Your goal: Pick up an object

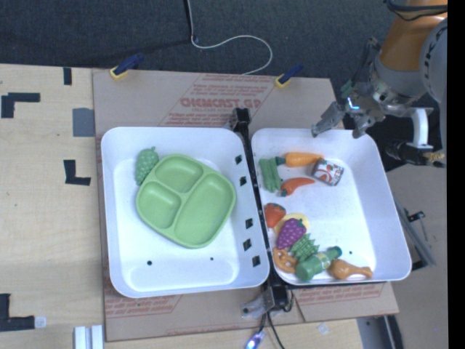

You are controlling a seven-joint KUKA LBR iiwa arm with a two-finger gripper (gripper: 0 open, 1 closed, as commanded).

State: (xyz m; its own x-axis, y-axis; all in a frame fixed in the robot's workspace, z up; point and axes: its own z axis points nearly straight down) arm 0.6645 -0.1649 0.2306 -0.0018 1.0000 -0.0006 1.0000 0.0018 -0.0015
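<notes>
Your hand (340, 123) hovers over the far edge of the right bin (363, 217), fingers spread apart and gripping nothing. Below it in that bin you've got a small can (328, 172) beside an orange carrot (303, 159). The left bin (120, 195) carries a green divided plate (186, 201).

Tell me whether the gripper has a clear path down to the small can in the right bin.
Probably yes. The gripper hovers near the bin's far edge; the can lies uncovered, apart from the carrot.
</notes>
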